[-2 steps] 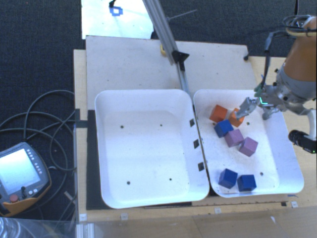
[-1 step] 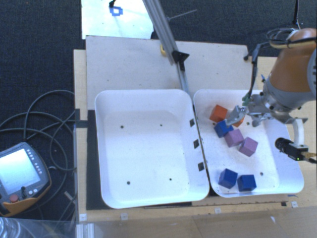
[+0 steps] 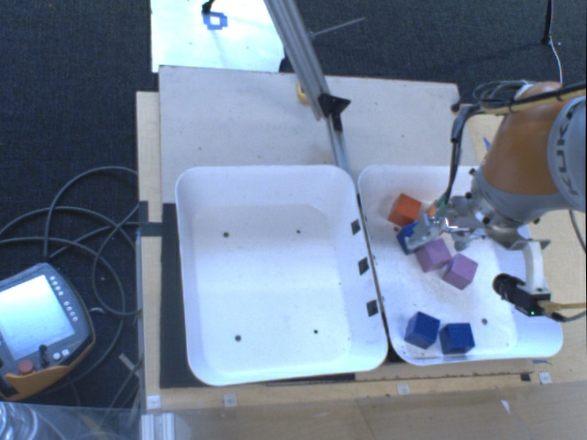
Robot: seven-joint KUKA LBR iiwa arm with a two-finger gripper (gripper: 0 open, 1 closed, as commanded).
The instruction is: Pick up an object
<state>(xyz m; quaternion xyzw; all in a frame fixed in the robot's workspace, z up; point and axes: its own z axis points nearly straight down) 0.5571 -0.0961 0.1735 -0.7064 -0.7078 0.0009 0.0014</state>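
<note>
My gripper (image 3: 429,231) hangs low in the right bin (image 3: 477,353), near its upper left part. It sits right against a small blue block (image 3: 407,239) and just above a purple cube (image 3: 433,255). An orange cube (image 3: 404,209) lies close on its upper left. A second purple cube (image 3: 460,270) rests a little further right. Two blue cubes (image 3: 422,329) (image 3: 457,337) lie side by side near the bin's front rim. The gripper's body hides whatever is directly beneath it.
The left bin (image 3: 266,174) stands next to the right one, sharing a ridge with black clips (image 3: 364,266). A slanted metal pole (image 3: 298,44) reaches in from the top. A teach pendant (image 3: 37,328) and cables lie on the floor at left.
</note>
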